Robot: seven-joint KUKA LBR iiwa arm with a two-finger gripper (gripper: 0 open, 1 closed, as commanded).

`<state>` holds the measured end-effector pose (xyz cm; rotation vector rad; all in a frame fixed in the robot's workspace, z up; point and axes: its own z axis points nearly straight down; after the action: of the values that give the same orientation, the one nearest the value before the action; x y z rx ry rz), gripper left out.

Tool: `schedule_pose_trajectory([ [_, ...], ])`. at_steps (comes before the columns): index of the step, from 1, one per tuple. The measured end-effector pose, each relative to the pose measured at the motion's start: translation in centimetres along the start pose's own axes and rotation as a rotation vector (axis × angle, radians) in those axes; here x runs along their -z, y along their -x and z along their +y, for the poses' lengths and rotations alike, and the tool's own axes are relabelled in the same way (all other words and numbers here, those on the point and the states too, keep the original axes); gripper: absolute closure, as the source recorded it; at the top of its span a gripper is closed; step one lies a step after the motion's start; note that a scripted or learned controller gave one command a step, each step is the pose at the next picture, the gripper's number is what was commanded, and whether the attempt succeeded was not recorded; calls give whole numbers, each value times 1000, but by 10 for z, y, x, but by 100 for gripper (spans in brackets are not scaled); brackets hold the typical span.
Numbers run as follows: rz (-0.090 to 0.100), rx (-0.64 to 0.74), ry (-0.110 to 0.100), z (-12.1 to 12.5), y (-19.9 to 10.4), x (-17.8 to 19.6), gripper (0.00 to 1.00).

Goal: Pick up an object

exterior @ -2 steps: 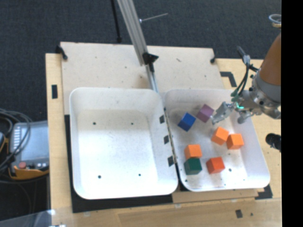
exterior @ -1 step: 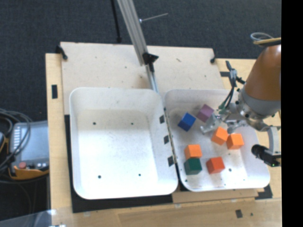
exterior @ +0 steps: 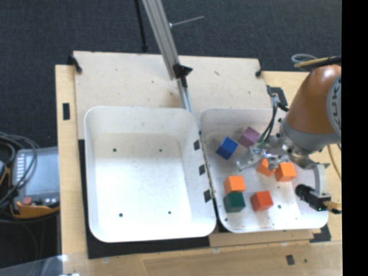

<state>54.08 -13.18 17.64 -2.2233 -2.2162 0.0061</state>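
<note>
The pincer (exterior: 260,156) is being lowered into the right bin (exterior: 253,223); whether its fingers are apart cannot be told. An orange block (exterior: 265,167) is lying just beneath it, another orange block (exterior: 286,171) beside. Judged from this, the approach step is being carried out, and a closing on the block is being called for. Further out, the left bin (exterior: 144,171) is being carried by a wooden bench (exterior: 167,85) over dark carpet (exterior: 57,22).

Arm (exterior: 313,105) in from right, orange band up top, wrist angled down-left, gripper (exterior: 257,156) low.
</note>
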Motion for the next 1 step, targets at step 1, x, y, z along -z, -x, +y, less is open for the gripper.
schedule_pose_trajectory([
  [1, 1, 1, 18, 2, -3, -53, 0],
])
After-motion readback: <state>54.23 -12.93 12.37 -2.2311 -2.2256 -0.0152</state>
